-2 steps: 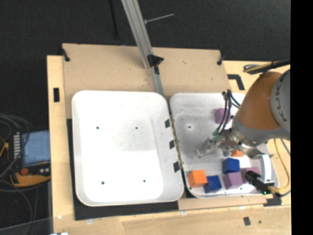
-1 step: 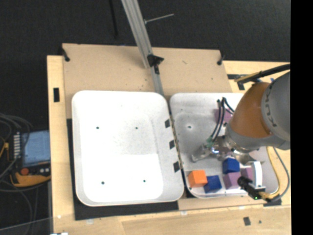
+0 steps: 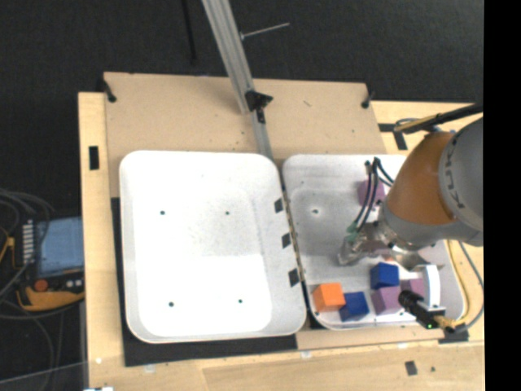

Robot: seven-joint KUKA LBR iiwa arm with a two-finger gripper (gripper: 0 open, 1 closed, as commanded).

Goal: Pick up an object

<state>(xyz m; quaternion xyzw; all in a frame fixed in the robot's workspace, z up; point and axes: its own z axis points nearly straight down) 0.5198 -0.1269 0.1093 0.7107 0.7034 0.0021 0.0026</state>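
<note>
Wooden worktop (image 3: 212,104) carries two white bins side by side, with dark floor all round it. All the toys sit in the right bin (image 3: 326,186), and the arm hangs over that same bin.

Start at the jaws (image 3: 352,253). They sit low in the middle of the right bin, over bare white floor. They are small and grey, and the wrist blocks part of them, so I cannot tell if they are open or shut. I see nothing between them.

Closest to the jaws is a blue block (image 3: 385,276), just off to the side, toward the front of the bin and a bit under the arm. It looks like the easiest one to grab. A purple block (image 3: 386,300) sits just past it, touching or almost touching.

Next come an orange block (image 3: 330,296) and a second blue block (image 3: 355,306), side by side at the front wall of the bin. They lie straight toward the front from the jaws, a short way off.

Back behind the jaws, another purple block (image 3: 370,191) peeks out beside the orange part of the arm.

Farthest away is the left bin (image 3: 130,218), well apart from the jaws.

I think the jaws need a small move toward the front corner, then straight down.
</note>
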